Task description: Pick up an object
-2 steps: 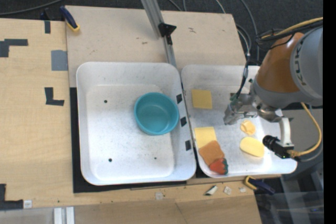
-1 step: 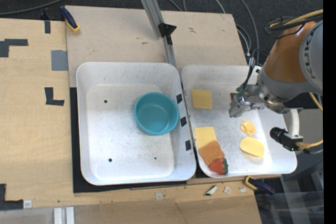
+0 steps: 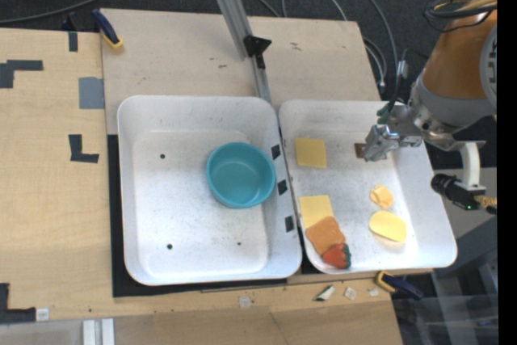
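I am hanging my gripper over the right bin, near its far right side. It looks to be carrying nothing, though I cannot tell how far it is parted. A yellow square is lying just left of it. The teal bowl is sitting in the left bin.

Hard to read from my seat

I can't make out the gripper tips; the arm runs off the right edge, and the clamp is partly hidden under the right bin.
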Motion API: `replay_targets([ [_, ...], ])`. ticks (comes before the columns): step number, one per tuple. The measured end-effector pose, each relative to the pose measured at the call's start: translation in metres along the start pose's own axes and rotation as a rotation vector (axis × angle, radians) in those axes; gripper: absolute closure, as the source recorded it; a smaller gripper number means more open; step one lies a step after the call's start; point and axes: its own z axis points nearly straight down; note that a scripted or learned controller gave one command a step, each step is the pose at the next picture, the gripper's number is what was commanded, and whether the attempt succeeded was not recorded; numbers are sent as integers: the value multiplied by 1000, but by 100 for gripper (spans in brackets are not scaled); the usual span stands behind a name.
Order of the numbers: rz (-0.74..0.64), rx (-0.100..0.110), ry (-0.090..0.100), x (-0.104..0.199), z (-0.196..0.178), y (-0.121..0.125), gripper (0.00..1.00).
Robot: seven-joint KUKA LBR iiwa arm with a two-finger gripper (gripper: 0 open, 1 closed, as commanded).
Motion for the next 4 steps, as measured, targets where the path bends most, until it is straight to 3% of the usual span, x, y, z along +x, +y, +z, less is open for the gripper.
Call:
replay_targets([
  [1, 1, 6, 0, 6, -53, 7, 100],
  [3, -5, 7, 3, 126, -33, 47, 100],
  [4, -5, 9, 2, 182, -14, 52, 100],
])
